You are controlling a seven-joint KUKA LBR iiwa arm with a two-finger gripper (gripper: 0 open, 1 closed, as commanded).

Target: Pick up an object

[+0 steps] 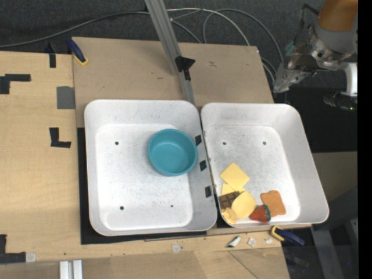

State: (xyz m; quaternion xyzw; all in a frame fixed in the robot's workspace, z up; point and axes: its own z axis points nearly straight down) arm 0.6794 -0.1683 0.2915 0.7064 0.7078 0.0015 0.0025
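Even overhead light, soft shadows, slightly grainy, dark upper background

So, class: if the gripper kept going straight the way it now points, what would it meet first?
The gripper points down and left, above the bench just outside the right bin. It would probably meet that bin's far rim or the bench beside it; depth is unclear.

- We see our grey arm with its orange band [338, 7] at the top right corner of the camera view, reaching in from the right.
- Our wrist angles down and to the left.
- The metal two-finger tool [283, 81] hangs at the arm's end, pointing down-left, held high and off to the right side.
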